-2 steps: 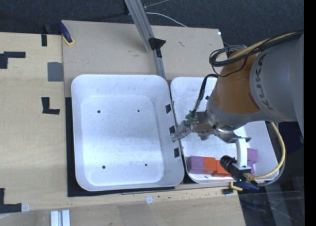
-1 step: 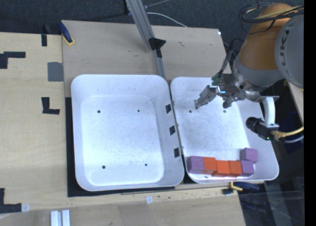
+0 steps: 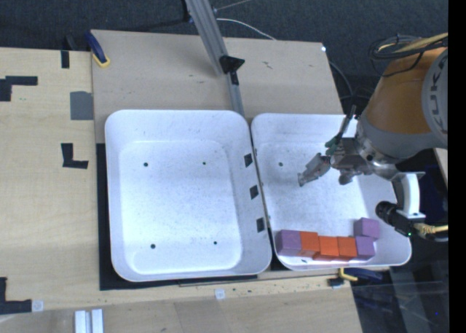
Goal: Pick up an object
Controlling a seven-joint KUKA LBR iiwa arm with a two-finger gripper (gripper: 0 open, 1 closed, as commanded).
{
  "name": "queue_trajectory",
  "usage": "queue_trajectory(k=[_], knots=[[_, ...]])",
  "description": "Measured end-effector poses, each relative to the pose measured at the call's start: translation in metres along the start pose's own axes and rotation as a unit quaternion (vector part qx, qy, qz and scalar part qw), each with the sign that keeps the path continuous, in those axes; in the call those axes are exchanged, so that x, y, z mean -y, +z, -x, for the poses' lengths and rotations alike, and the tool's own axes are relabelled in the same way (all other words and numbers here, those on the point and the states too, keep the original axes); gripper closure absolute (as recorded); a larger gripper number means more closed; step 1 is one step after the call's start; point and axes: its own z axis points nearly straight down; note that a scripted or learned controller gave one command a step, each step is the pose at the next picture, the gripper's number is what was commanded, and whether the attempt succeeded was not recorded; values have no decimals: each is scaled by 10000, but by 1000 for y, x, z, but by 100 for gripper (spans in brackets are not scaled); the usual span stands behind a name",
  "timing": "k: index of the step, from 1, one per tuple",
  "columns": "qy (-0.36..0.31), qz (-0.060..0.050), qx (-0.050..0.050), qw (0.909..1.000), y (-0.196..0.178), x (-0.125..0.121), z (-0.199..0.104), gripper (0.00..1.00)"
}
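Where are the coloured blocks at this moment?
The blocks lie in a row along the near wall of the right bin, below the gripper.

Bins: left bin (image 3: 175,193) beside right bin (image 3: 291,135), touching.
Blocks (image 3: 328,244): row along right bin's near wall, one apparently stacked at the right end.
Gripper (image 3: 312,173): over right bin's middle, behind the blocks.

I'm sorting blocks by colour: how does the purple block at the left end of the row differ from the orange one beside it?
The purple rectangular block ends the row on the left; the orange rectangular block sits inside it, touching its right side. The purple one lies nearer the right white bin's left wall. Both lie flat along the near wall and look similar in size.
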Motion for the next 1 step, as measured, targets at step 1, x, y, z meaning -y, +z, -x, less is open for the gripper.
queue_trajectory(k=[1], knots=[[-18, 8, -3, 10000, 141, -3, -2, 0]])
